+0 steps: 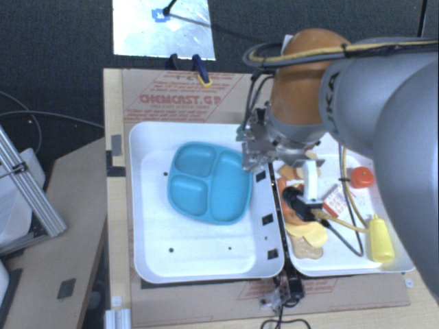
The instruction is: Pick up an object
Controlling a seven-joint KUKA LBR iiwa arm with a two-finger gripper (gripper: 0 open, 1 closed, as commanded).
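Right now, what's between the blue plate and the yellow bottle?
In the camera view, between the blue plate and the yellow bottle lie the bins' rims and a pile of toy food.

end effector (252,153) at blue tray (208,183) edge | left bin (199,252)

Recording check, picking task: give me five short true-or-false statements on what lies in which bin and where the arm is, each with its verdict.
1. The blue divided plate lies in the left bin. True.
2. The yellow bottle lies in the left bin. False: it is in the right bin, near its right edge.
3. The gripper is above the plate's right rim. True.
4. The plate is red. False: it is blue.
5. The plate has three compartments. True.
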